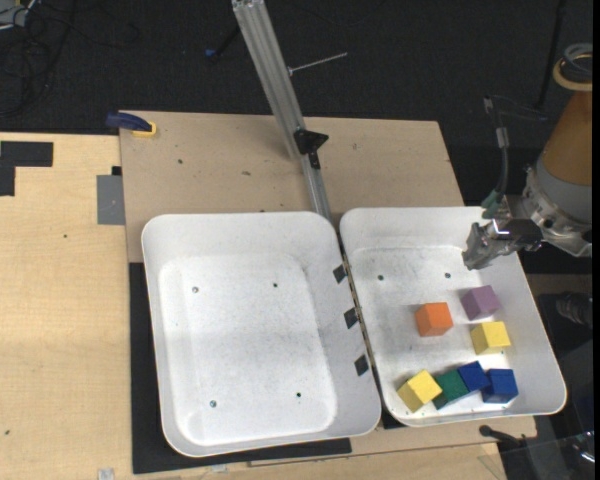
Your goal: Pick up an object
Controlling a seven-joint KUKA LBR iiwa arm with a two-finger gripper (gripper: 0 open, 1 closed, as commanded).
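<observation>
The right bin [400, 238] holds several coloured blocks. An orange cube [434, 318] lies near its middle, a purple cube [479, 301] to its right, and a yellow cube [491, 336] just below that. Along the front edge sit a yellow block [418, 389], a green block [450, 386] and two blue blocks [488, 380]. My gripper [478, 251] hangs over the bin's right part, a little above and behind the purple cube, with nothing visible between its fingers.
The left bin [242, 328] stands beside the right one, joined by black clips [351, 316]. A slanted aluminium bar [277, 88] rises behind the bins. The arm's orange band [572, 138] is at the right edge.
</observation>
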